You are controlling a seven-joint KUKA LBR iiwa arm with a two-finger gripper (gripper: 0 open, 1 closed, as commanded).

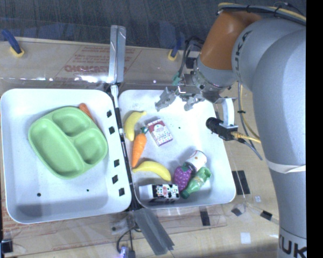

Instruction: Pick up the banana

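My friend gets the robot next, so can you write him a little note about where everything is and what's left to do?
Gripper: open, holding nothing, over the top edge of the right bin.
Bananas: two in the right bin. The upper banana lies by the divider, just above the carrot. The lower banana lies below the carrot, left of the grapes.
Also there: small red carton, green bottle. The green plate sits in the left bin.
Done: nothing picked yet.
Left: come down on a banana, grip it, lift.
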